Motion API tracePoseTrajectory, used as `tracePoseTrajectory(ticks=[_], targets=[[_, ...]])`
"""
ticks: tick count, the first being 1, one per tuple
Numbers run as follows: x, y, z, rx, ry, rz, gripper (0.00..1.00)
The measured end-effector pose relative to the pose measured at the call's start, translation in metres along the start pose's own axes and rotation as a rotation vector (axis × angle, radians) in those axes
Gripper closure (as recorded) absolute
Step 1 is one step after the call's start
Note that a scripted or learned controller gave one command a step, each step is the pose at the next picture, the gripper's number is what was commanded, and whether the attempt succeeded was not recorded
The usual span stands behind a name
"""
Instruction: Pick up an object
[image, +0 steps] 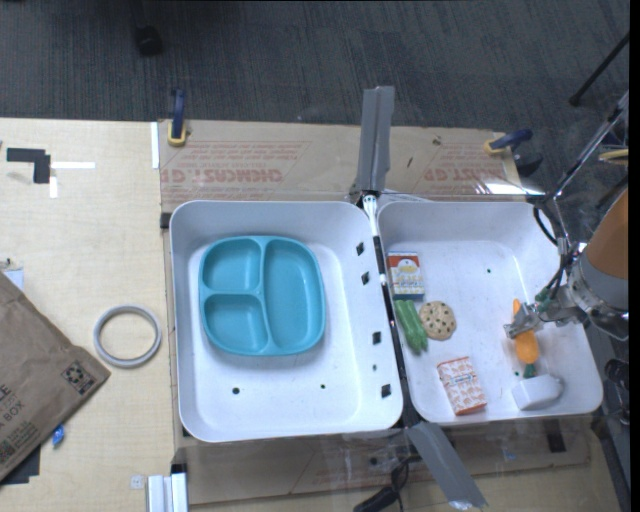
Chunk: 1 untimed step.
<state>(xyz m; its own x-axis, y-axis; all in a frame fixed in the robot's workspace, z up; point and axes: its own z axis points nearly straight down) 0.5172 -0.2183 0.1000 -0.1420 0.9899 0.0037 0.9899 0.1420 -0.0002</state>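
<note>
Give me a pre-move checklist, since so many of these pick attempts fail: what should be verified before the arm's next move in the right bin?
1. Pincer positioned over a target: ok, it sits right at the orange carrot-like toy near the right bin's right wall.
2. Finger state: cannot tell, too small and blurred.
3. Object actually held: cannot tell, nothing visibly sits between the fingers.
4. Neighbours crowding the target: not ok, a white object lies just below the orange toy.
5. Other items out of the way: ok, the cookie, green toy and two small cartons lie further left.
6. Left bin involvement: ok, the teal divided plate lies apart.
</note>
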Motion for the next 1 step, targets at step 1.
tracePoseTrajectory(ticks=[1], targets=[[0.0620, 0.0300, -0.0950, 0.001, -0.004, -0.083, 1.00]])
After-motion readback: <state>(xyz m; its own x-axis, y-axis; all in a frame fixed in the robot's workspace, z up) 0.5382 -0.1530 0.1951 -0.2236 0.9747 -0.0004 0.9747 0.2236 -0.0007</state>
